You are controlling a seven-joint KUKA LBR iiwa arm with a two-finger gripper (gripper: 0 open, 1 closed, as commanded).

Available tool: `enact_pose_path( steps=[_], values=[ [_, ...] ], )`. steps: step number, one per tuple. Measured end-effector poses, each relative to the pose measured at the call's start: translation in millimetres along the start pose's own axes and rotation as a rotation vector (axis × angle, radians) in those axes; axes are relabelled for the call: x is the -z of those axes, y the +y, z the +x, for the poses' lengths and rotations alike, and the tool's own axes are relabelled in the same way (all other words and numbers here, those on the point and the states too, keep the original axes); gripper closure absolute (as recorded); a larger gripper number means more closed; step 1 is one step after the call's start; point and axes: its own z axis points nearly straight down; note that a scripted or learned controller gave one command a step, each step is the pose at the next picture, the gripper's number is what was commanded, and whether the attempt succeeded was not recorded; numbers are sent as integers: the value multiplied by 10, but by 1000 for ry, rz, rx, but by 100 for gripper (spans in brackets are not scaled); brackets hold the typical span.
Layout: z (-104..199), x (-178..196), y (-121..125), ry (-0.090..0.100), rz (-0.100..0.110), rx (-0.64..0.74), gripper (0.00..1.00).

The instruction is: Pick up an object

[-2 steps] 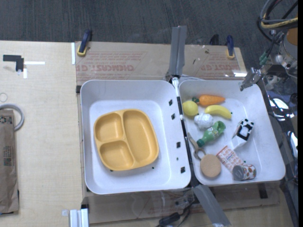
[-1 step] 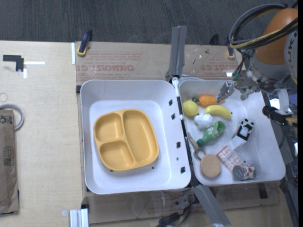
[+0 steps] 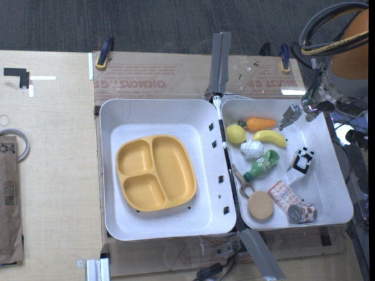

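While the claw hangs over the right bin's far corner, I can't tell its state. It sits just beside the carrot and banana, probably lining up a grab. Nothing is lifted yet.

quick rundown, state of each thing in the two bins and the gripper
gripper: above the right bin's far edge, holding nothing
yellow tray: flat in the left bin, compartments bare
carrot: lying flat
lemon: resting beside the banana
banana: lying, curved
green bottle: on its side
black-and-white carton: tipped over
can: on its side
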Motion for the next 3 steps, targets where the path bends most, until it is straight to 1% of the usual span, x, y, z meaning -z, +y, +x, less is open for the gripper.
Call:
enact_pose_path(
  steps=[1,2,3],
  values=[
    [149,-981,415,-1,-2,71,0],
    [140,-881,418,-3,-3,71,100],
    [123,-982,405,0,-1,22,100]
  ],
)
